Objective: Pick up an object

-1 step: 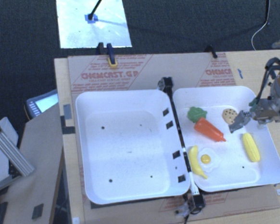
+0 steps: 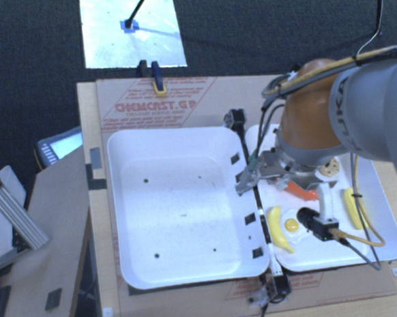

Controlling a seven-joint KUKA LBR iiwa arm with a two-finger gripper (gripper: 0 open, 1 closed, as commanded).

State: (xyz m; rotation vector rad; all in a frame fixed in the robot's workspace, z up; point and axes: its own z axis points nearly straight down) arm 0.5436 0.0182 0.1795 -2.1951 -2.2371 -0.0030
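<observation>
The gripper (image 2: 290,175) is held over the right bin (image 2: 394,241) (its grip cannot be told); a banana (image 2: 276,229) is laid along the left wall.

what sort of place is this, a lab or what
Probably a robotics lab's grasping bench: a grey and orange arm hangs over the right white bin, which sits beside the left white bin and holds small items like a yellow banana.

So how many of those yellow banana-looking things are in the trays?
2, both in the right bin: a left banana against its left wall and a right banana near its right side. The arm hides part of that bin, so more may be there.
</observation>
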